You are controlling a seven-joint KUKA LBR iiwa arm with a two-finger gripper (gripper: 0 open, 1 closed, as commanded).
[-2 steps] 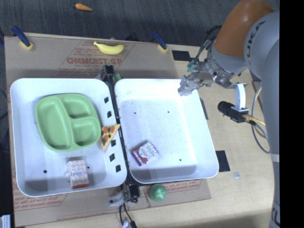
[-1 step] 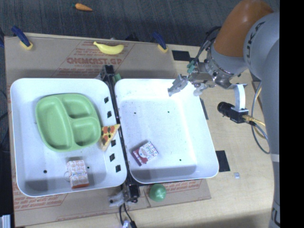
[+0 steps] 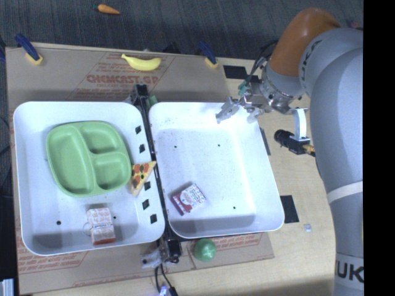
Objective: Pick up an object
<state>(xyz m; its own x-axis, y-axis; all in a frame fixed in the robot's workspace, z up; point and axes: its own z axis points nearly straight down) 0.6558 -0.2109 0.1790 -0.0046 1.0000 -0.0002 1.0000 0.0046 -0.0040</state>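
Camera view showed my gripper (image 3: 233,108) hanging over the far rim of the right bin (image 3: 262,184), its two fingers (image 3: 223,112) spread apart with nothing between them; the arm (image 3: 333,103) rose behind it to the right. The likeliest thing to take was the small red and white packet (image 3: 188,198), lying flat on the bin floor well below and a little left of my fingers, alone and clear of the walls; I judged it light and thin, a crinkly wrapper that would give and could slide on the smooth plastic; best to come straight down and pinch across its shorter width near the middle. Farther left of my fingers, in the other bin (image 3: 24,165), lay a green tray (image 3: 86,159), a pizza slice (image 3: 141,175) touching the tray's edge, and a small carton (image 3: 100,224).
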